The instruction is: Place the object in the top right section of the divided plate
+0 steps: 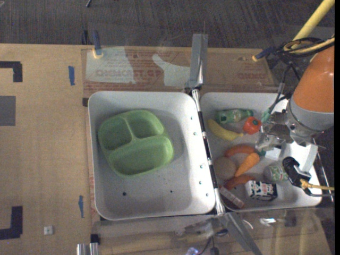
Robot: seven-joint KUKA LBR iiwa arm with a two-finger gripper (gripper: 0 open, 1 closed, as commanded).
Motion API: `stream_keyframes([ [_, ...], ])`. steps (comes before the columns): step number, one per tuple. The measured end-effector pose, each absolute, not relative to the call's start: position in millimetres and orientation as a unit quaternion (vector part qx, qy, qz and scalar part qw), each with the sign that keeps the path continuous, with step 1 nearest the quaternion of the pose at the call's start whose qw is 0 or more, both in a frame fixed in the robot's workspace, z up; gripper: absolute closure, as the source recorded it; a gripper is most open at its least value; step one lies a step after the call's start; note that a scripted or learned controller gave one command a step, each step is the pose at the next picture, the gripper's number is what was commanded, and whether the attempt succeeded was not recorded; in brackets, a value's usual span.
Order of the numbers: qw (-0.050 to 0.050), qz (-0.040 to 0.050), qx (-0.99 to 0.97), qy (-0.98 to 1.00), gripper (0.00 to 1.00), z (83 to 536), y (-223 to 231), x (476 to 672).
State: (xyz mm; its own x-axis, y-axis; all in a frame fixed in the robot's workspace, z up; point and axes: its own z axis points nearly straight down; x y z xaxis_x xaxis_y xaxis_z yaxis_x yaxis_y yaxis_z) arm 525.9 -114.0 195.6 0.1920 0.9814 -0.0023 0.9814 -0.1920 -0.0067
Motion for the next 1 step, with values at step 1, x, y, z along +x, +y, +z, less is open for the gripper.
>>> stream_keyframes([
  [1, 0.002, 0.0031, -0.772, -0.636, 0.0, 195.5, -114.0, 525.8],
])
